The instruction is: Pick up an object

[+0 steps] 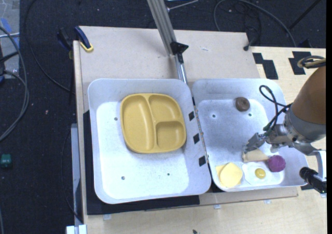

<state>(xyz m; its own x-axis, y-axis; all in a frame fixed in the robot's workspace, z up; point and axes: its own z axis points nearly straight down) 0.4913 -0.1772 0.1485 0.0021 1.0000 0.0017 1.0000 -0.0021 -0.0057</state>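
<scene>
A: Where's the gripper?

B: Low in the right bin, near its front right corner. The arm comes in from the right, grey wrist under an orange band.

A: And what lies by it?

B: A pale tan wedge, flat and smooth, sits just under the fingertips, touching or nearly so. Right of the wedge is a purple ball, rounded and matte. In front of both lies a fried egg, a white flat piece with a yellow dome in the middle. Left of the egg, just beside it, is a yellow disc, smooth like plastic.

A: Is the gripper holding any of them?

B: Nothing shows between the fingers. Whether they are spread or pressed together I cannot tell; the metal parts blur into one another there.

A: Anything else in that bin?

B: A small brown round piece toward the back, well apart from the gripper. The bin floor is white and finely speckled.

A: The left bin?

B: It holds a yellow tray, rounded square, glossy plastic, split into three compartments. A black cable loops above the wrist.
</scene>
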